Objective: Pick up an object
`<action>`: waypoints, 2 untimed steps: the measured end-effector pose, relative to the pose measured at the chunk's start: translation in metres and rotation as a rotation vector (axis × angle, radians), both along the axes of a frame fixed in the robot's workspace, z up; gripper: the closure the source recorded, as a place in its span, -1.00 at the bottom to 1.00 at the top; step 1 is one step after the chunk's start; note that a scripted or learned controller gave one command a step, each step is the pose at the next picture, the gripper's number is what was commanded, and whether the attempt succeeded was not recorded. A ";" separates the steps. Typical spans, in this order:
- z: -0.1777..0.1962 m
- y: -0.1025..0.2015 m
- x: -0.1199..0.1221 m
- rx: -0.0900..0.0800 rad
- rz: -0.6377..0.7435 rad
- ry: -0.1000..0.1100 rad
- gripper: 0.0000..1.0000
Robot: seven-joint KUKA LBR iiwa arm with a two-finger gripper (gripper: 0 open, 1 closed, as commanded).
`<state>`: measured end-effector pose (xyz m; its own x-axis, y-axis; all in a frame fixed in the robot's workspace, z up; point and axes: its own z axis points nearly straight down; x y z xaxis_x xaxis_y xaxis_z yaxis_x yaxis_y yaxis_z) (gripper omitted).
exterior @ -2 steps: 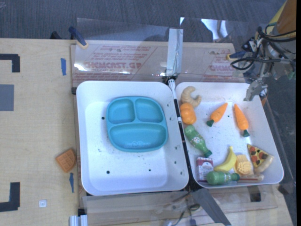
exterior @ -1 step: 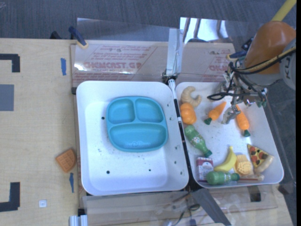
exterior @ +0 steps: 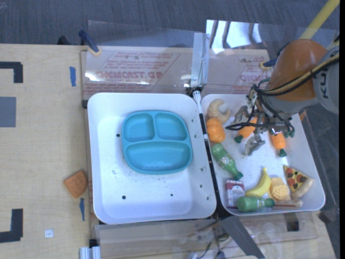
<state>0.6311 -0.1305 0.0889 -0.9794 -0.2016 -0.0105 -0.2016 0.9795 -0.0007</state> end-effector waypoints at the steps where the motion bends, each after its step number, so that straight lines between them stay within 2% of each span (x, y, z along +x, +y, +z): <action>1: 0.015 0.000 0.005 -0.003 0.000 -0.018 1.00; 2: 0.180 0.036 0.040 0.000 -0.133 -0.012 1.00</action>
